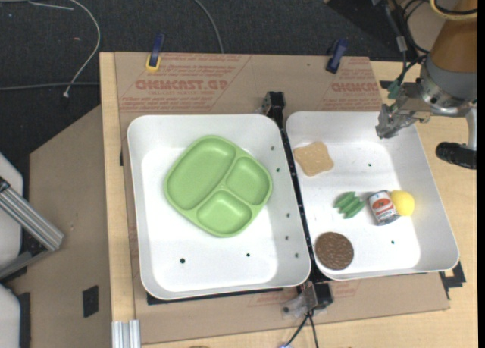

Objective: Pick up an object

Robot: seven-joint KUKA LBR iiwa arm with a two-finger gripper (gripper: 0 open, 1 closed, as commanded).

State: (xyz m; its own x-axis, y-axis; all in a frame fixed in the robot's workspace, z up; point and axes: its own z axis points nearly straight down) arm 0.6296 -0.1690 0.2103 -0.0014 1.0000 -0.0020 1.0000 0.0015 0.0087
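Camera view from above, slanted down onto a bench carrying two shallow white bins side by side. Starting at the left, the left bin [151, 263] holds a green divided plate [218, 185] with three compartments, lying flat near the bin's middle, a little toward its far edge. Next, the right bin [424, 248] carries five small items. A tan slice of toast [314, 158] lies near its far-left corner. A round brown cookie [334, 250] sits by the near edge, toward the near-left corner. A small green vegetable piece [348, 204] lies around the middle. Just to its right, a small can with a red and white label [383, 208] lies tilted, touching a yellow lemon [403, 202] on its right side. At the far-right corner of this bin, the gripper [388, 128] hangs from the grey arm with its orange band, tips just over the bin's far edge, well apart from every item; whether it is apart or together cannot be told.
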